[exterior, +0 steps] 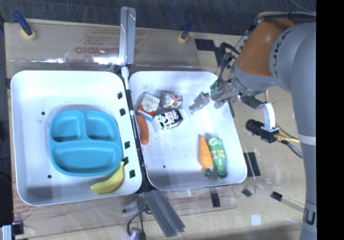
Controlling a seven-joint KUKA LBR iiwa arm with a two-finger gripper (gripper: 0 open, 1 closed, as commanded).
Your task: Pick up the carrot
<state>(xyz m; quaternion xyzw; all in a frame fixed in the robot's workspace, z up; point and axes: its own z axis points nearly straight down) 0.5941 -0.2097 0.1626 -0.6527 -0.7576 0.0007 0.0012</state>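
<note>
Orange carrot (pixel 205 151) lies in right bin (pixel 183 178) toward 4 o'clock, touching a green bottle (pixel 217 156) on its 3 o'clock side. Gripper (pixel 198 102) hangs over the bin's 2 o'clock area, well apart from carrot; fingers look slightly apart with nothing between them, though blurry. Small cartons (pixel 161 108) and a sausage (pixel 142 128) sit near 10 o'clock. Left bin (pixel 21 126) has blue tray (pixel 85 142), banana (pixel 110 181) at its 5 o'clock.
</note>
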